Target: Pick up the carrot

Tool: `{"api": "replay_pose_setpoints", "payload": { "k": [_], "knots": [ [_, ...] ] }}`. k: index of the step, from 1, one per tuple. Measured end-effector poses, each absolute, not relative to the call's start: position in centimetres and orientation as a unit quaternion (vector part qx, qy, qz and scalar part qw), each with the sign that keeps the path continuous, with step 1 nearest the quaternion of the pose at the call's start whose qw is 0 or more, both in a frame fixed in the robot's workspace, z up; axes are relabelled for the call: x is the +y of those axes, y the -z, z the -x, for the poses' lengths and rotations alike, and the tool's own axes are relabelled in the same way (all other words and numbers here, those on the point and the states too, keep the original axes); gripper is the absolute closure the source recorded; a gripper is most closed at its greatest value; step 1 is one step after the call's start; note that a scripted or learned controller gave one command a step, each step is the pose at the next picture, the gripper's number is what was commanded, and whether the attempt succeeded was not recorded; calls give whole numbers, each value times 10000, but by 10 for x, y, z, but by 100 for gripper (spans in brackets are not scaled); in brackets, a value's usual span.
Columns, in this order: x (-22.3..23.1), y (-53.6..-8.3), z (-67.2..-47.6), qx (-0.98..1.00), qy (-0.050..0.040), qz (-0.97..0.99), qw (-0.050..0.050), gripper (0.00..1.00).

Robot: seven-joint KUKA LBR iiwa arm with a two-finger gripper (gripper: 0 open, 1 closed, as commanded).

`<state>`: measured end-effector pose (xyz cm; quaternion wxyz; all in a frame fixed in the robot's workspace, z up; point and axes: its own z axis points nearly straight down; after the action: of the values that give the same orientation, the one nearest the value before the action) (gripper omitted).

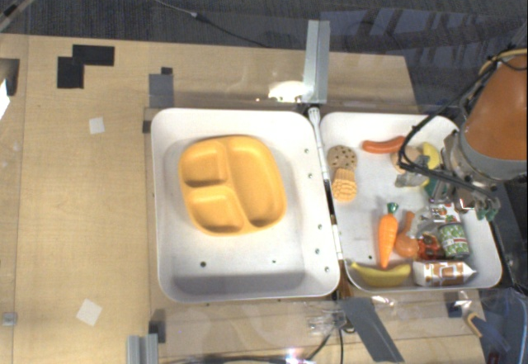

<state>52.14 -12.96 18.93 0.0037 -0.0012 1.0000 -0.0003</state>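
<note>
Pale wooden bench (74,214) under a slanted overhead view, dark carpet along the top edge, black cable trailing across it.

Left white bin (165,189): yellow divided tray (233,183) lying flat near the middle, three compartments facing up.

Grey metal post (316,61) standing at the seam between the bins.

Right white bin (355,230): round speckled cookie (341,158) near the left wall, corn cob (343,184) just below and touching it. Red sausage (384,145) toward the top. Carrot (386,238) lying roughly upright in the lower middle, green top pointing away, tip aimed at the banana (381,274) stretched along the front wall. Small orange piece (405,246) just right of the carrot. Green can (451,238) and white carton (444,273) crowded in the lower right corner.

Arm (503,119) reaching in from the right, orange band over grey wrist, angled down over the bin's right half. Gripper (441,207) low above the clutter beside the green can, right of the carrot and apart from it. Fingers lost among cables and objects; opening impossible to tell, nothing seen held.
</note>
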Motion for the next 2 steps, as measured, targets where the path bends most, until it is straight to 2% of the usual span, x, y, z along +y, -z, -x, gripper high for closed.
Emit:
{"api": "replay_pose_setpoints", "payload": {
  "k": [1,2],
  "knots": [
    [-88,-90,-511,9979,13,639,95,0],
    [-87,-103,-515,9977,17,671,135,100]
  ]
}}
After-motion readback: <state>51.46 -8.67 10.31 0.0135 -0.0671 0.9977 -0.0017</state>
